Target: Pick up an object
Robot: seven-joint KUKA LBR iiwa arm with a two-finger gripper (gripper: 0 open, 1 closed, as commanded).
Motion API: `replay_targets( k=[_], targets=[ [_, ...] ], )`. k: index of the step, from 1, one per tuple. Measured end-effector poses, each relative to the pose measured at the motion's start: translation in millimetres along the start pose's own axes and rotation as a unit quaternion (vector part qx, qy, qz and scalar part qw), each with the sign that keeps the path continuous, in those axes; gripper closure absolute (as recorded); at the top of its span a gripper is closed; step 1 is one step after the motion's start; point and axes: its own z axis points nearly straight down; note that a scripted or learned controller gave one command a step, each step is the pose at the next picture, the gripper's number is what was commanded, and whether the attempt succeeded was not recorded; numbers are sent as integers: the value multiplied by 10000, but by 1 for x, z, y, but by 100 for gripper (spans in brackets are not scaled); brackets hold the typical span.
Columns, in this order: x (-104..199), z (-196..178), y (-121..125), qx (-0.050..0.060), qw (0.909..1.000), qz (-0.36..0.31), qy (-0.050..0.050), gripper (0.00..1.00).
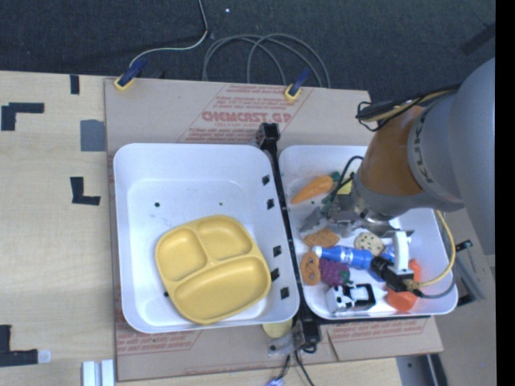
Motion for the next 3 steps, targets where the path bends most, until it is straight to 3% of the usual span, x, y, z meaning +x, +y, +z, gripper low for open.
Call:
replay_targets(
  k=[2, 3],
  targets=[
    [1, 0, -16, -6, 10000, -10, 9, 0],
    [0, 1, 24, 37, 10000, -2, 15, 0]
  ],
)
